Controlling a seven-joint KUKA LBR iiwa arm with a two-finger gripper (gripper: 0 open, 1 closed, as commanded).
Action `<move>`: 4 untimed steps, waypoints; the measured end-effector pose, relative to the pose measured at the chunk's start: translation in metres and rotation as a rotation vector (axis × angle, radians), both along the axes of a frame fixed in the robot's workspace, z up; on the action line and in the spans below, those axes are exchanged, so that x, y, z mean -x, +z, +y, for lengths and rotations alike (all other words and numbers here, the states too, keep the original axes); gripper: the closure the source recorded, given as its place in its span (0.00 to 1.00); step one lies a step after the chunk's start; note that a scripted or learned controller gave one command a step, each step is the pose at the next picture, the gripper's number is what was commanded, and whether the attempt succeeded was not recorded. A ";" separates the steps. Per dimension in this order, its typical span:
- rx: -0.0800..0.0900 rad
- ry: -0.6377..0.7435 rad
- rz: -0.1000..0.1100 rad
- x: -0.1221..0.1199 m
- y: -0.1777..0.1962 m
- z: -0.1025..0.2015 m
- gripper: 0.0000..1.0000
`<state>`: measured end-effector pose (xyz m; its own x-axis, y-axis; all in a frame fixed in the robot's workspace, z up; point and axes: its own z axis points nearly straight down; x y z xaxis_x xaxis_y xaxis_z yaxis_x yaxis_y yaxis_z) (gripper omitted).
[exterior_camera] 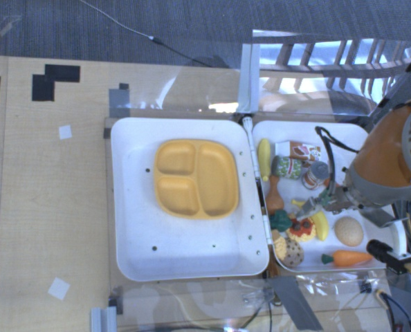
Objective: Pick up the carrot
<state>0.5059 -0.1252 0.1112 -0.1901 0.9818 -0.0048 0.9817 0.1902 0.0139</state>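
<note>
The carrot (pixel 352 258), orange with a green top pointing left, lies along the front edge of the right bin (pixel 378 131). My gripper (pixel 311 207) hangs over the middle of that bin, up and to the left of the carrot. It is above a cluster of small toy foods and apart from the carrot. The orange-banded arm (pixel 389 154) covers the bin's right side.
A beige egg (pixel 349 230) sits just above the carrot, with a yellow piece (pixel 321 225) to its left. A banana (pixel 263 158), can (pixel 287 166), box (pixel 304 149) and cookie (pixel 292 253) crowd the right bin. The left bin (pixel 133 254) holds a yellow divided plate (pixel 195 178).
</note>
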 end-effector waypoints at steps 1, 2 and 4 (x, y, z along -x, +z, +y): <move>-0.001 -0.147 0.004 -0.054 0.082 -0.038 0.00; -0.006 -0.264 0.015 0.006 0.032 0.024 0.00; -0.004 -0.261 0.014 -0.094 -0.024 -0.008 0.00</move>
<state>0.5999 -0.1331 0.0869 0.0692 0.9976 0.0002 0.9976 -0.0692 0.0004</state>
